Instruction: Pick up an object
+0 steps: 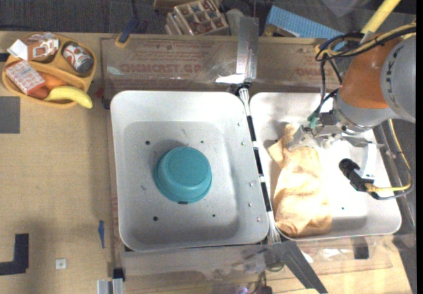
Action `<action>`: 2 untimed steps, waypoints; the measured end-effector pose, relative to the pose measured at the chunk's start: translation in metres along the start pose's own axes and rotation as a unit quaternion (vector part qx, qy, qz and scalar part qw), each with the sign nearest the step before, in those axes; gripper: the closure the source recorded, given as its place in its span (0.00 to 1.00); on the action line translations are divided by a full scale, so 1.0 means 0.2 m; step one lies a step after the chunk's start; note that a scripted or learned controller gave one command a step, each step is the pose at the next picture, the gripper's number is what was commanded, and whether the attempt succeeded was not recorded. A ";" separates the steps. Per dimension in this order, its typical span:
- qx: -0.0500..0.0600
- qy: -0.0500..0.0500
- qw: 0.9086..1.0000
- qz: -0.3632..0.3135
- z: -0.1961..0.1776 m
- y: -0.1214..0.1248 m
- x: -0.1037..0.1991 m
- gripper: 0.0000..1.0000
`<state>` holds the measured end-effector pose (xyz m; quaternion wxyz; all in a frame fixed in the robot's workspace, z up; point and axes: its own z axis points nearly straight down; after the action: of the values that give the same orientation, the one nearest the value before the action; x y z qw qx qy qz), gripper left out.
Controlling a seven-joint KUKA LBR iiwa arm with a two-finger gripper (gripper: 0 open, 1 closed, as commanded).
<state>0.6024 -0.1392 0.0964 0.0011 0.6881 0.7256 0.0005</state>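
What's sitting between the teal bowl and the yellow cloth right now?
In the camera view, just bare white bin floor and the two bins' adjoining rims separate the teal bowl from the yellow cloth. No other object lies there.

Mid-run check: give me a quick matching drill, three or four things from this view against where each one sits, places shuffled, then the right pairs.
Things:
1. round teal plastic bowl
2. crumpled yellow-tan cloth
3. yellow banana
4. grey two-finger gripper

Places:
A. in the orange tray at the bench's far left corner
B. middle of the left white bin
C. over the cloth's upper end in the right bin
D. lying along the right white bin's left side

Pairs: 1-B, 2-D, 3-A, 4-C
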 end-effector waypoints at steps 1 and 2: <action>0.000 -0.001 1.000 0.031 -0.28 0.02 -0.33 0.00; -0.001 -0.001 0.996 0.088 -0.22 0.19 -0.34 0.00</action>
<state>0.6439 -0.2056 0.1399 0.0022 0.7494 0.6621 0.0004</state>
